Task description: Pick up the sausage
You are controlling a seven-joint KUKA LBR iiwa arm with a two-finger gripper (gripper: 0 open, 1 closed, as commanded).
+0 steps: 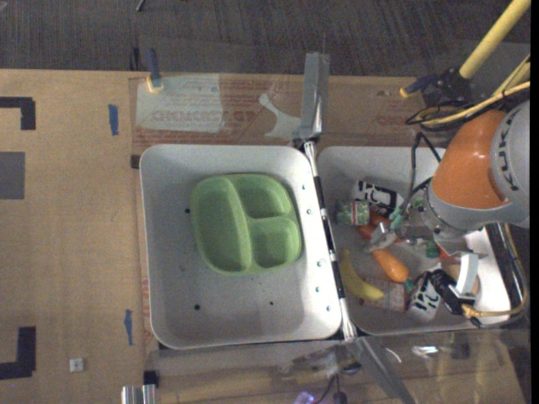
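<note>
The left bin (168, 310) held a green divided tray (246, 222), lying well left of the banana. The banana (360, 283) lay near the right bin's (337, 162) left wall. Just right of the banana sat an orange carrot-like piece (390, 265); above the banana were a green-labelled can (354, 213) and a black-and-white carton (375, 194). Which item was the sausage could not be told. Right of the banana the gripper (404, 230) reached down under the arm (480, 179); its state could not be told.

Grey arm (514, 154), orange band — black "KU" lettering, black and yellow cables
</note>
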